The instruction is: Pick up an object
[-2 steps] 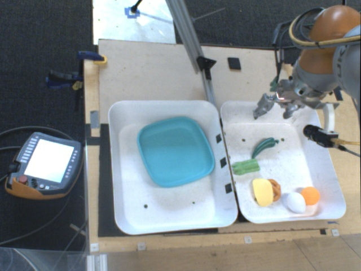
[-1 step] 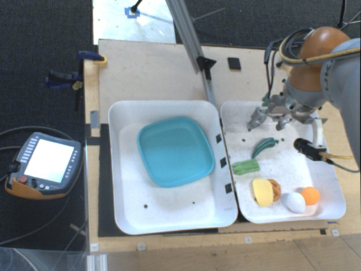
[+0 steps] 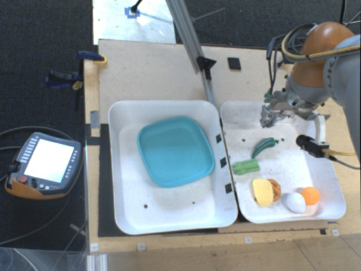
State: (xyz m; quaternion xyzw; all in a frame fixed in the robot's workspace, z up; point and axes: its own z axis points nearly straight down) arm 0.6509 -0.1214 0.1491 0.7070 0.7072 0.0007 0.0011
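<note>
End effector [image 3: 272, 117] hangs over the right bin [image 3: 333, 208], above a green bean [image 3: 264, 147]; its grip state cannot be determined.

The arm [image 3: 333, 55] is cut off by the right edge, and the yellow item [image 3: 262, 192] partly hides a brown one [image 3: 275, 188].
</note>
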